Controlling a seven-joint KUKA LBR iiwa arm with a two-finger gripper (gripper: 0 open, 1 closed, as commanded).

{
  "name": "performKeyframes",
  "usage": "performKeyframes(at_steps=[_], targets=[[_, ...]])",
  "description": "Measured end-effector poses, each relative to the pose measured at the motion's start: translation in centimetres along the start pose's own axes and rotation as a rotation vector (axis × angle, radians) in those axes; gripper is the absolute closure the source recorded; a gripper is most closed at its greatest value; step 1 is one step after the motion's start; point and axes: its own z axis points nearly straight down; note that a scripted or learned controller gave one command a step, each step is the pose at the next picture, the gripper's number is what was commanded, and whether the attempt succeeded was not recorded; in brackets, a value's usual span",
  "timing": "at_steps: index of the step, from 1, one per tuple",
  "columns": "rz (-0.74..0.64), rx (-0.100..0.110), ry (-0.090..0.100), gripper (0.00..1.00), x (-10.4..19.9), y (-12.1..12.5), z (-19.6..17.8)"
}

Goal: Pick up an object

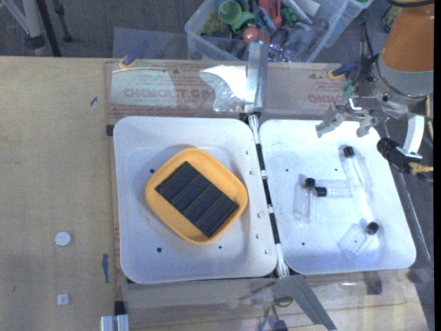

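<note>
Two shallow white bins side by side in the middle of the tabletop, the left bin (131,254) touching the right bin (396,250). Along the far edge, a brown sheet with red letters (158,92) and a shiny strip (256,74) standing up on it. Near the left edge, a small white dot (63,238) and a bit of blue tape (105,267). Past the far edge, on grey carpet (103,5), a clear tub (207,26) full of bright toys (262,5).

arm (411,40) cut at right edge | end effector (351,119) fingers unclear (blurred)
</note>
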Motion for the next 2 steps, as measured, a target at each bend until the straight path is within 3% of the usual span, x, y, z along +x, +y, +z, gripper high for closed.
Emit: performKeyframes(at_steps=[1, 2], targets=[[-0.113, -0.019, -0.006, 0.0, -4.5, -6.1, 14.1], [-0.125, -0.011, 0.005, 0.0, -10.3, 0.1, 16.1]])
